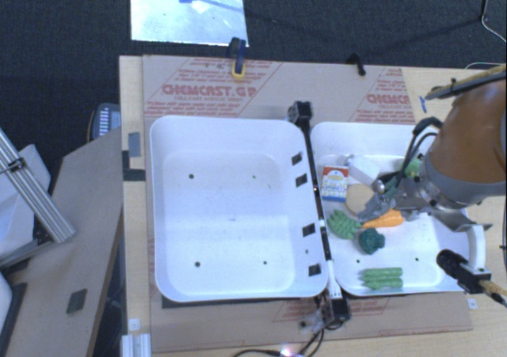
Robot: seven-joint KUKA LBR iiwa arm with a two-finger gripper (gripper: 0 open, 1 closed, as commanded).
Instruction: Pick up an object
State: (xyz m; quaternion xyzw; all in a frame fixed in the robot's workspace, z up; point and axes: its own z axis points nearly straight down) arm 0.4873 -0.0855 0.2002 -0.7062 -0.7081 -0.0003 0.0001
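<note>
White plastic forms both shallow bins: the left bin (230,213) and the right bin (420,268), which holds the loose things. Reaching in from the right, the arm (467,150) brings its gripper (374,206) low over the right bin's middle; whether it is open or closed cannot be told. Just beside its tip lies an orange carrot (384,220), with a dark teal toy (371,241) touching it on the near side. A leafy green piece (342,225) sits left of them, a green pea pod (381,276) nearer, and a small carton (334,183) with a red and blue label too small to read farther off. Red "CHEMCAST GP" print repeats across the brown board (206,90) under the bins.
</note>
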